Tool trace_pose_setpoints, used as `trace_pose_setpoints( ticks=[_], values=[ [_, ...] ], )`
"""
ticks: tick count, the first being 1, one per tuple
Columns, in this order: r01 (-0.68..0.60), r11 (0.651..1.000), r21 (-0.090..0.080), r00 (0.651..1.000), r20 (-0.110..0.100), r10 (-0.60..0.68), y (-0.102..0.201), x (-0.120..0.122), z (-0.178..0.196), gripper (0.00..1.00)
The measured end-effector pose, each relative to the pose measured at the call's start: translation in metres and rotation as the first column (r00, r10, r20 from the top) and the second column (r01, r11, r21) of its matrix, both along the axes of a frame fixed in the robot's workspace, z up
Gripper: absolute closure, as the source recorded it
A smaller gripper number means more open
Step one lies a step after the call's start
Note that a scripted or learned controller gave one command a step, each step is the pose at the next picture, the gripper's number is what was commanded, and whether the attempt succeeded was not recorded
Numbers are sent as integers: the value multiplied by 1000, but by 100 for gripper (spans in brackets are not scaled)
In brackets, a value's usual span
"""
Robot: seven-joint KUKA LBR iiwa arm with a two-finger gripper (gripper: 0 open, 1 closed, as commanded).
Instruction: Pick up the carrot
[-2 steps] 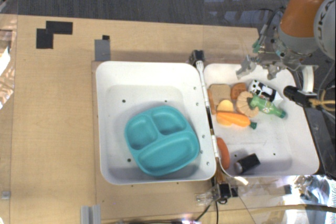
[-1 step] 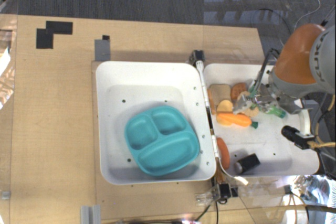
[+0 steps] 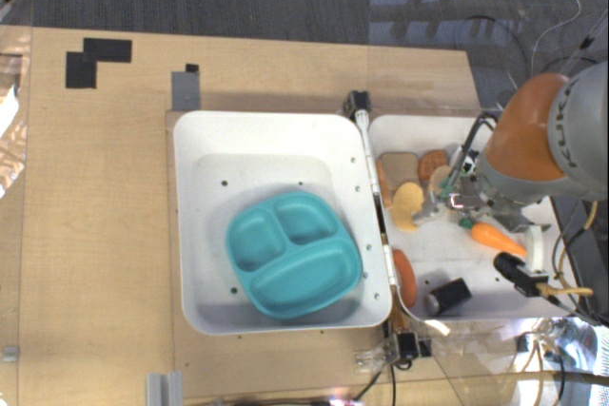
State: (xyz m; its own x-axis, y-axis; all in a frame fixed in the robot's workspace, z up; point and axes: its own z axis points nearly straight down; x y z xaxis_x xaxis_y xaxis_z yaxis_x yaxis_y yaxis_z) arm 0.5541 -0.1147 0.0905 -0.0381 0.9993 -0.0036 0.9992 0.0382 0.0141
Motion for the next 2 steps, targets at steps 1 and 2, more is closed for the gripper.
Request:
trace_pose_setpoints(
  ticks=[1, 2],
  values=[
    [-70, 998, -5, 998, -3, 70, -80, -14, -2, 0],
    [-75, 997, -2, 997, 5, 75, -75, -9, 11, 100]
  ],
)
